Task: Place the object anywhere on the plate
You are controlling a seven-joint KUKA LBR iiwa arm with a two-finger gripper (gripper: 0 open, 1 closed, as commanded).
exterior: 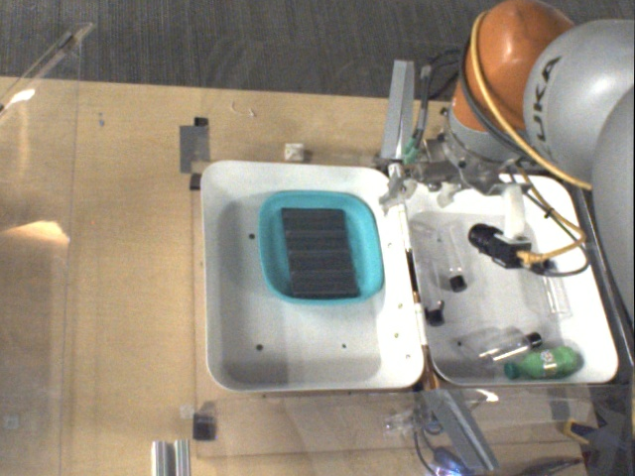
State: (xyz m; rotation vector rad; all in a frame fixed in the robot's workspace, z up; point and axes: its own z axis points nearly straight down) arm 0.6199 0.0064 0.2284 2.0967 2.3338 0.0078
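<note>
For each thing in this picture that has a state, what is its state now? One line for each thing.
Plate: lies flat in the left bin, bears a dark ridged object.
Dark ridged object: lies on the plate, flat.
Green bottle: lies on its side in the right bin.
Left bin: holds the plate.
Right bin: holds the bottle and small clear and black pieces.

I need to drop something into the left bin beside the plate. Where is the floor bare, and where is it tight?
In the left bin, bare floor runs below the teal plate and along its left side. The plate's right rim sits close to the bin wall. The right bin is crowded: a green bottle, small clear and dark pieces.
</note>
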